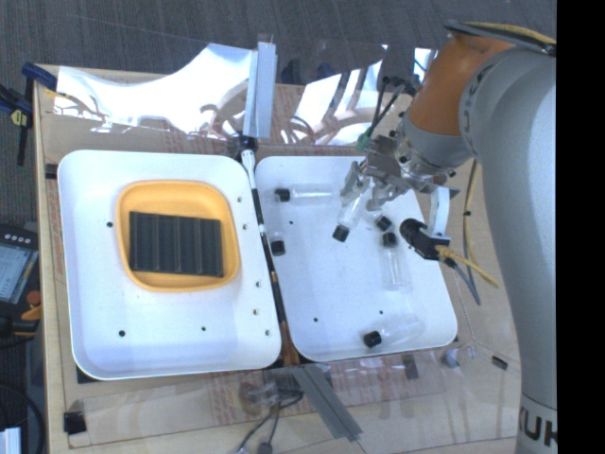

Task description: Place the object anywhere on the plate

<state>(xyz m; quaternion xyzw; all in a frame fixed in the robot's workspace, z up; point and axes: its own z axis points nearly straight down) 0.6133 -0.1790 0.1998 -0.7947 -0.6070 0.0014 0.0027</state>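
Note:
A yellow plate lies in the left bin, with a dark ridged rectangular block on its middle. Over the upper part of the right bin, my gripper points down. A clear vial with a black cap hangs tilted from between its fingers, cap end lowest, just above the bin floor. The gripper looks shut on this vial. It is well to the right of the plate, across the divider between the bins.
Several other clear vials with black caps lie in the right bin: one at the upper left, one right of centre, one at the front. A loose black cap sits near the divider. Crumpled foil lies behind the bins.

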